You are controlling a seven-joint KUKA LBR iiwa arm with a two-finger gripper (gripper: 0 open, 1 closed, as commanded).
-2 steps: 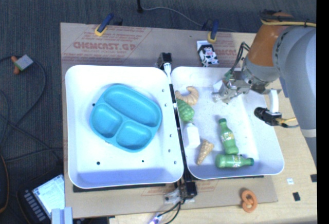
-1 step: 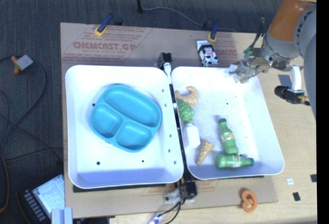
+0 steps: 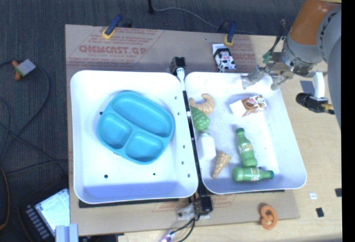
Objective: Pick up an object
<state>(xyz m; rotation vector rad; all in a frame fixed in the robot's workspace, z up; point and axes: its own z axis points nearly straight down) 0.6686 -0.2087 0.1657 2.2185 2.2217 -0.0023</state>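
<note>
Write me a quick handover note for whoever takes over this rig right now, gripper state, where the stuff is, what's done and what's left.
Gripper: above the right bin's far right corner, nothing visibly between its fingers; open or shut can't be told.
Right bin holds: croissant, small packet, green round toy, white piece, ice cream cone, two green bottles.
Left bin: blue divided plate.
Pretzel lies on the bench outside the bins.
Done: nothing picked up yet.
Left: grasp and lift one object; the packet is nearest.
</note>
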